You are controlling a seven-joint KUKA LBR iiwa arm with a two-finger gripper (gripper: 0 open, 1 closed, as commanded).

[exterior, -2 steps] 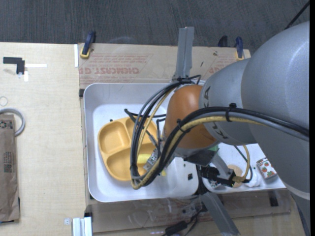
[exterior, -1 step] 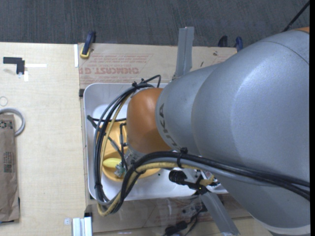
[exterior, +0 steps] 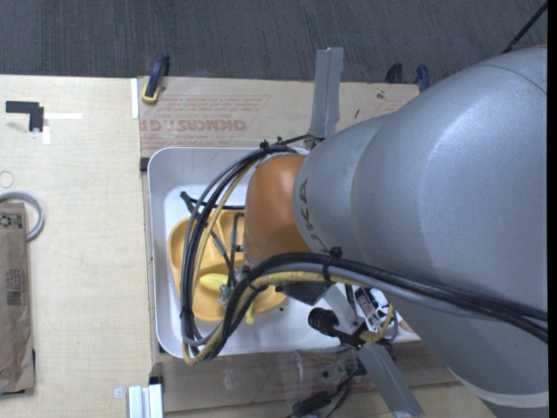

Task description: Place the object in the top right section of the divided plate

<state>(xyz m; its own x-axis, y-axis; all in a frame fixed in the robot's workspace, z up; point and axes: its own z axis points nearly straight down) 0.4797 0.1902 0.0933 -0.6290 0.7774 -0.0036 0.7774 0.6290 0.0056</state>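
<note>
divided plate (exterior: 184,259), yellow, lying in white bin (exterior: 161,233), mostly hidden under grey arm (exterior: 418,216) and cables (exterior: 204,233).

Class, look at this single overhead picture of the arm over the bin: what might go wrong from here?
1. The arm covers most of the yellow divided plate, so a camera check on which section receives the object is unreliable.
2. Black cables loop low over the plate and white bin; they might snag the rim or drag the plate.
</note>
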